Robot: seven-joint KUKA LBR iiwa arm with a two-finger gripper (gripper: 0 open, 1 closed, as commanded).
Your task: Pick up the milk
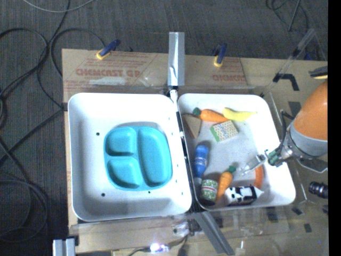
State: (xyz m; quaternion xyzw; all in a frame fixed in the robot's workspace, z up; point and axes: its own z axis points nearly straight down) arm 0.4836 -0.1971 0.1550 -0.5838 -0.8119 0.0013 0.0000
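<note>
Camera view: milk (239, 194) lies on its side at front edge of right bin (273, 122), long axis approx. left-right, beside a carrot (224, 183). Hand (259, 159) is just above-right of it, w/ nothing seen between its fingers; its opening I cannot tell.

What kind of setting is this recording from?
Probably a robotics lab bench: two white bins on a clamped board, loose cables on the carpet, and toy groceries such as a milk carton and carrot.

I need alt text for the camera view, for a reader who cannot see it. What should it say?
The gripper hangs over the right bin, just above the black-and-white milk carton lying at the bin's near edge among two carrots, a banana and a blue bottle. The left bin holds a blue divided tray.
</note>
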